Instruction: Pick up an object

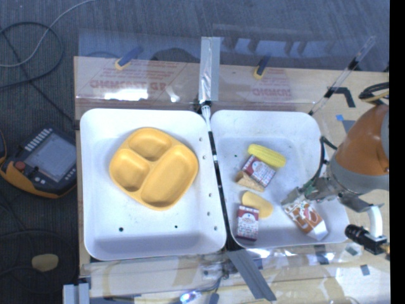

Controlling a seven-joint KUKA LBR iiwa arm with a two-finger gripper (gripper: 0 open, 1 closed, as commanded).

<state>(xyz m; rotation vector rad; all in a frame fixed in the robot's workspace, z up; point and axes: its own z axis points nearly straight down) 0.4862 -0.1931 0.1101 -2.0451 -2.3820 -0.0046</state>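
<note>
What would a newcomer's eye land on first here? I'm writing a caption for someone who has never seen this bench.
First, the big yellow divided plate lying in the middle of the left bin. Then the clutter in the right bin: a corn cob, red-and-white packets and a yellow piece. At the right edge, the arm's orange band hangs over a packet by the claw.

The arm reaches in from the right, its end effector angled down-left.

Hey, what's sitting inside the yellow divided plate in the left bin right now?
The yellow plate shows three bare compartments, nothing lying in any of them. It rests on the floor of the left bin; whatever is directly beneath the plate is covered and cannot be seen.
</note>
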